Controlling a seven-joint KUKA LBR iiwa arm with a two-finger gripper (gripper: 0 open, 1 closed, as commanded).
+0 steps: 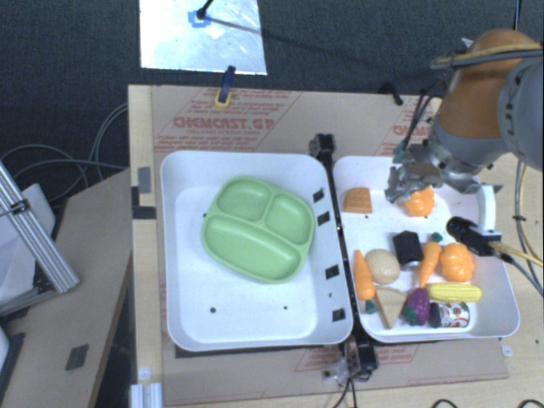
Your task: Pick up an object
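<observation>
- The left shallow white bin [183,253] holds one thing — a pale green plastic divided plate [257,228] with three compartments, lying tilted toward the bin's middle.
- The right shallow white bin [501,300] holds the toy food, mostly crowded into its near half.
- Near its far left corner lies a tan slice of toy bread [358,200], apart from the rest.
- Along the left wall lies an orange plastic carrot [363,275], touching a beige rounded potato-like piece [382,266]; just in front of them is a tan wedge [390,303].
- Further right sit a black block [408,247], a second orange carrot [429,262], an orange rounded fruit [457,262], a yellow corn cob [456,292], a purple grape cluster [416,305] and a small printed can [453,314].
- The grey two-finger gripper [406,187] is down at the far part of the right bin, right against a small orange toy piece [419,202] — whether its fingers are apart or closed cannot be told.
</observation>
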